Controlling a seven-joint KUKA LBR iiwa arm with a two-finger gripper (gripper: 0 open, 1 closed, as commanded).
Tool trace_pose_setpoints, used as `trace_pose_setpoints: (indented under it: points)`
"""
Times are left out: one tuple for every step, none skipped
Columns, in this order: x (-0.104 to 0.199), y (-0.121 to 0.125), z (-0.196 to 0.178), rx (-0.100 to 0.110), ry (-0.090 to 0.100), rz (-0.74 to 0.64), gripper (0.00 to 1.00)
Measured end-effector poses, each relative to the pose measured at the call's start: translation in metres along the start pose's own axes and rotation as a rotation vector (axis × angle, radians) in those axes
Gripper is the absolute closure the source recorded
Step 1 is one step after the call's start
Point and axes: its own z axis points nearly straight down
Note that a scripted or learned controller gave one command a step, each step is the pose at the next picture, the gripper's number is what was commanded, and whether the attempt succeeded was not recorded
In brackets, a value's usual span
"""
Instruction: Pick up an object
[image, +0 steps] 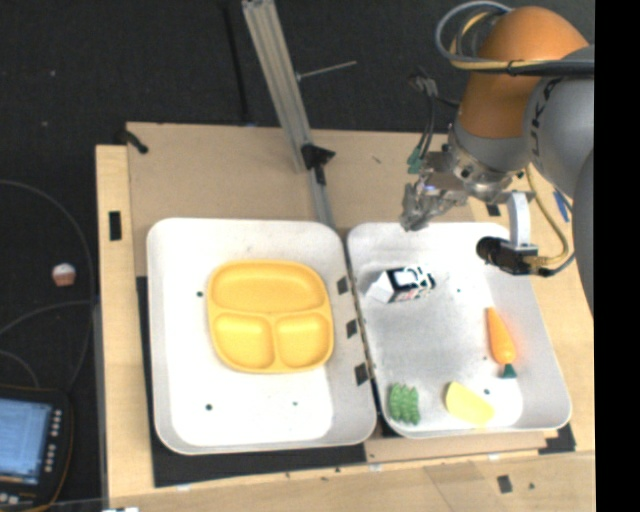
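Jaws: can't tell how wide they stand, they're small and blurred from up here. My gripper (415, 218) hangs at the far edge of the right bin (440, 345), approx. over its far-left corner, tipped down toward the view's left. The orange band and grey arm come in behind it from the top right.

Pickable stuff, all in the right bin. Closest to me is a black-and-white carton (408, 283), lying on its side in the far-left part of the bin, just below the gripper in the view but apart from it. An orange carrot (500, 338) lies along the right side, green end toward the near edge. Down at the near edge is a green piece (403, 402) by the left wall, and beside it to the right a yellow wedge (468, 404). The two are near each other, not touching as far as I can see.

Left bin (180, 400) holds a yellow divided plate (270, 315) w/ three compartments, sitting flat, roughly centred, well apart from me.

Both bins sit side by side on the tan bench (220, 170). A metal pole (285, 90) slants from the top of the view down to the gap btwn the bins. Off the bench at lower left there's a lit tablet screen (25, 440) on the dark floor.
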Motion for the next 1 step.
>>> trace_pose_setpoints:
  points:
    - [0.0589,-0.0026,-0.0054,0.001,0.001,0.0,1.0]
